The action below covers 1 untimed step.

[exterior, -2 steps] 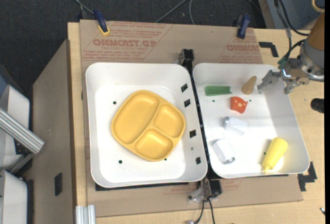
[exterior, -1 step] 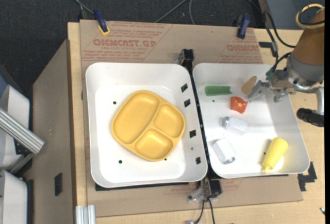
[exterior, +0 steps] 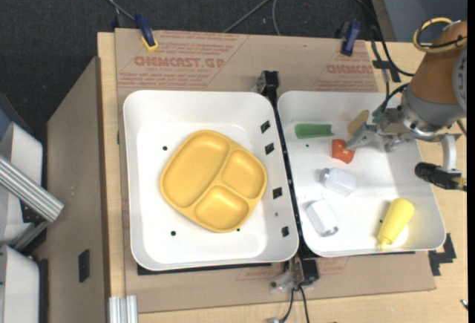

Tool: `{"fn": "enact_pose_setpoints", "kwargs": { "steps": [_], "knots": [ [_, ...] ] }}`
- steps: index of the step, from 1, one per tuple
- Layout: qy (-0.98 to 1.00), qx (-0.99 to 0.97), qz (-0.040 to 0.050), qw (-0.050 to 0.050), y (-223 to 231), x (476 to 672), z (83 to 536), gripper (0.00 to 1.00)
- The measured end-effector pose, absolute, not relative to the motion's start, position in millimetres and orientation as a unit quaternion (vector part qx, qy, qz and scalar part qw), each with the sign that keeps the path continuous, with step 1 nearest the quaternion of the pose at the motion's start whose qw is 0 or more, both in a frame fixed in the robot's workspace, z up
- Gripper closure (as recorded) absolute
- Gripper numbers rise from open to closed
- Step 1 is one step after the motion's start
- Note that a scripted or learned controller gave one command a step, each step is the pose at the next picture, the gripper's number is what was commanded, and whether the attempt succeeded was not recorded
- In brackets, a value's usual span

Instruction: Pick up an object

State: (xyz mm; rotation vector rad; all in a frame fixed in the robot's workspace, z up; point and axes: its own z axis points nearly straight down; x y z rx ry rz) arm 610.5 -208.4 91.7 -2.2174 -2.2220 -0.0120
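Camera view: looks down at a slant on two white bins side by side on a brown bench.
Orange block (exterior: 342,151): lies in the right bin (exterior: 423,240), in its upper half, just left of the gripper's tips and slightly below them; whether it touches them I cannot tell.
Gripper (exterior: 361,137): low over the right bin, tips pointing left toward the orange block; nothing is seen between the fingers.
Fingers: too small and blurred to read as wide or narrow; cannot tell.
Tan piece (exterior: 358,121): a small tan thing just above the gripper tips; beside them or touching them, I cannot tell which.
Green block (exterior: 313,131): flat near the right bin's upper left, well left of the gripper, above the orange block.
White piece (exterior: 340,181): just below the orange block, near the bin's middle.
Clear piece (exterior: 322,216): lower left of the right bin, near its wall.
Yellow bottle (exterior: 395,222): on its side, tilted, in the right bin's lower right corner, well apart from the gripper.
Arm (exterior: 438,87): grey with an orange band, reaching in from the right.
Left bin (exterior: 145,188): holds a yellow plate (exterior: 214,180) with three compartments, lying flat near its middle.
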Motion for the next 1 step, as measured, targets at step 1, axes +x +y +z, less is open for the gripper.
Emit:
{"fn": "enact_pose_setpoints", "kwargs": {
  "steps": [1],
  "knots": [
    [-0.708,-0.706,-0.0056,-0.007,-210.0,613.5,106.9,1.00]
  ]
}}
